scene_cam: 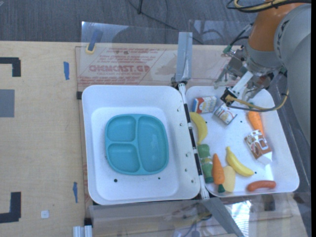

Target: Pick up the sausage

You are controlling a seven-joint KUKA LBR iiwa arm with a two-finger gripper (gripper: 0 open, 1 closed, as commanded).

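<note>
Pincer (237, 82) hanging over the far end of the right bin (279, 164) — spread or pressed together, can't tell from this angle. Small can (224, 114) just beside it. Sausage (261, 185) way down at the opposite end, near corner of the same bin, well apart from the pincer, long axis running left-right across the view. Carrot (255, 121), snack pack (257, 145) and banana (239, 163) lying in between — probably calls for a long run toward the near edge, closing across the sausage's short width.

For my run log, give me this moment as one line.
gripper: above far edge of right bin, apart from sausage | sausage: lying in that bin's near right corner | pick: not yet done
</note>
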